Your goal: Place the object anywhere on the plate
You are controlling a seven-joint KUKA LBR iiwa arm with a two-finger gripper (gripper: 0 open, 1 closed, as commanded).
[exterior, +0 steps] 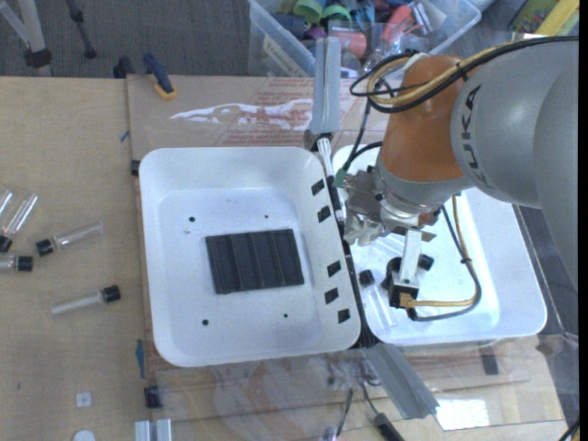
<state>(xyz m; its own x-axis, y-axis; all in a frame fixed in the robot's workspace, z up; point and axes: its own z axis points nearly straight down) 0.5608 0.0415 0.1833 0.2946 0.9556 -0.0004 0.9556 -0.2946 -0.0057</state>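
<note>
A black ribbed plate [254, 260] lies flat in the middle of the left white bin [175, 329]. My gripper [390, 239] hangs low in the right white bin [514, 310], close to that bin's left wall, beneath the orange band of the arm. The wrist hides what is directly under it. A small dark piece [366, 277] lies on the right bin's floor, just left of the gripper and beside the divider. I see nothing held between the fingers.
Small black clips [333, 269] line the rim between the two bins. A clear tub of coloured toys [367, 7] stands behind the bins. Glass vials with black caps [83, 297] lie on the bench at left. A blue clamp [158, 73] sits at the back left.
</note>
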